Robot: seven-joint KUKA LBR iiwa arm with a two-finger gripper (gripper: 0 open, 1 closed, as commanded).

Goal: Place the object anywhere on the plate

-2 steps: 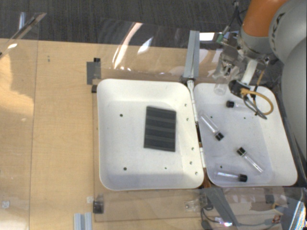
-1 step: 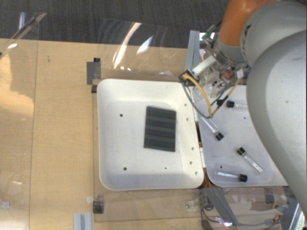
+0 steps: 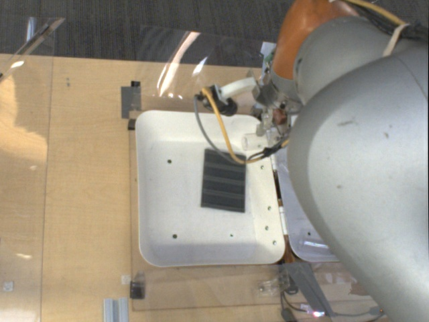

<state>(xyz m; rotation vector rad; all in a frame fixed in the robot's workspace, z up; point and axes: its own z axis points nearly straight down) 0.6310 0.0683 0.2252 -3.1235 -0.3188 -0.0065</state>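
1. Gripper [image 3: 268,123] sits at the upper right corner of the left bin [image 3: 157,180], tucked under the arm [image 3: 355,153]; can't tell its state, too cluttered w/ the yellow cable [image 3: 221,129] and fittings.
2. Task's thing: prob. the dark ribbed slab [image 3: 224,180], lying flat near mid-bin. No plate I can make out; right bin [image 3: 301,240] mostly hidden by the arm.
3. Slab is below-left of the gripper, near but apart, not touching.
4. To do the step well, I'd judge: come down square over the slab, pinch across its narrow sides, keep the cable from dragging it.
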